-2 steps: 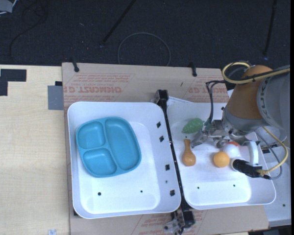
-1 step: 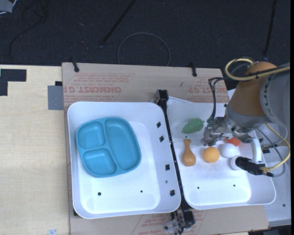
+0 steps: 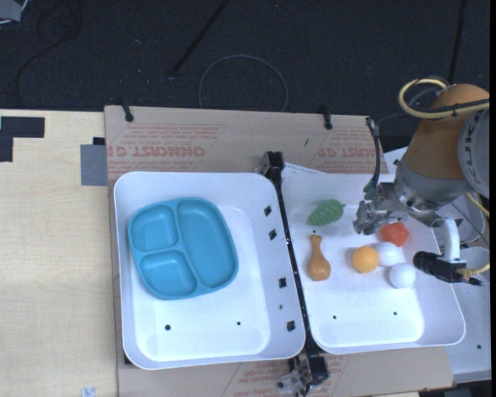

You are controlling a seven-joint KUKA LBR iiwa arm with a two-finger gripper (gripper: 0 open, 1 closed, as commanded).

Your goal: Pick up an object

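Note:
My gripper (image 3: pixel 368 220) hangs over the right bin (image 3: pixel 372 321), near its back right part. It sits just above an orange ball (image 3: pixel 364 260) and just left of a red ball (image 3: pixel 394 234). A green leaf-shaped piece (image 3: pixel 326 212) lies to its left, and a tan drumstick-shaped toy (image 3: pixel 317 259) lies further left and nearer the front. Two white balls (image 3: pixel 397 266) rest to the right of the orange one. I see nothing between the fingers.
The left bin (image 3: pixel 198 329) holds a blue three-compartment tray (image 3: pixel 182 246). A black divider rail (image 3: pixel 288 255) runs between the two bins. The front half of the right bin has bare floor.

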